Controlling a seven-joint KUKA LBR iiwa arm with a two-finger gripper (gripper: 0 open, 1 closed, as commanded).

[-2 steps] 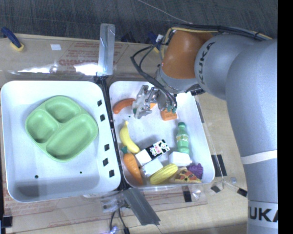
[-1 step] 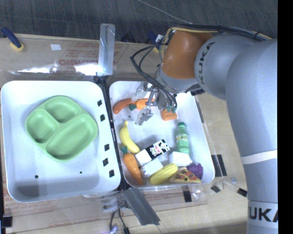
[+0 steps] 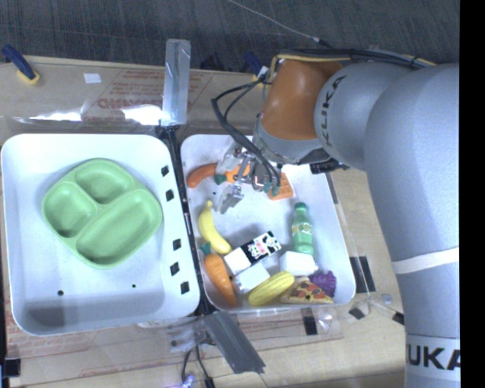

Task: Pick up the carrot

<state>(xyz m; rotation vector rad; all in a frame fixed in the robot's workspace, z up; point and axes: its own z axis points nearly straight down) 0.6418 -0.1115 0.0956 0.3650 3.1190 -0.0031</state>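
i cannot tell how the jaws of the gripper (image 3: 241, 180) stand, and it might grab the wrong orange toy because the carrot (image 3: 218, 274) lies far off by the banana (image 3: 211, 228).

One camera watches me, fixed above the bench (image 3: 81, 95) and looking down at a slant, so the bench's far edge runs along the top of the frame and its near edge along the bottom. It sits far enough back to take in both white bins whole: the left bin (image 3: 16, 217) fills the left half, the right bin (image 3: 339, 241) sits just past centre. My arm (image 3: 404, 176) comes in from the right side and looms large there, being closer to the lens than the bins, with my orange band (image 3: 295, 95) over the right bin's far edge. Dark floor shows beyond the bench's far edge.
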